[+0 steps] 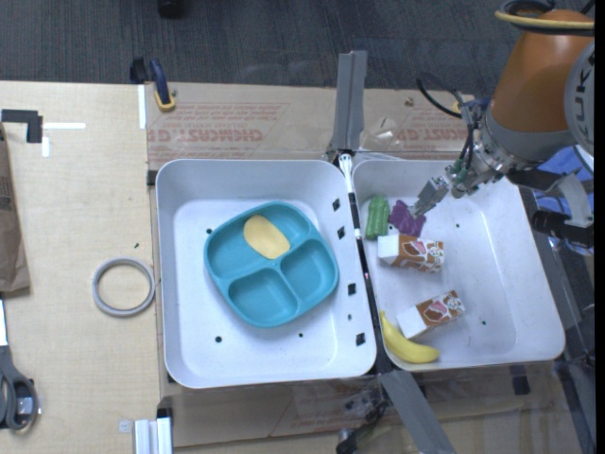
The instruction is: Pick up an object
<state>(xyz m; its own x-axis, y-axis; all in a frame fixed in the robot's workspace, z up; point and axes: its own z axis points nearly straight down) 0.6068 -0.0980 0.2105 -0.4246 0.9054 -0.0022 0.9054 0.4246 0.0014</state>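
The right bin (515, 282) holds several things. A green block (377, 216) lies by its left wall, with a purple object (405, 220) just to the right of it. Two small brown-and-white cartons (414, 252) (433, 312) lie on their sides in the middle, and a banana (408, 346) rests at the front left corner. My gripper (428, 199) reaches down from the upper right, its tip at the upper right edge of the purple object. I cannot tell whether it touches that object.
The left bin (189, 329) carries a blue divided plate (272, 263) with a yellow piece (267, 235) in its far compartment. A roll of tape (124, 286) and scissors (17, 397) lie on the bench to the left. A metal divider (350, 102) stands between the bins.
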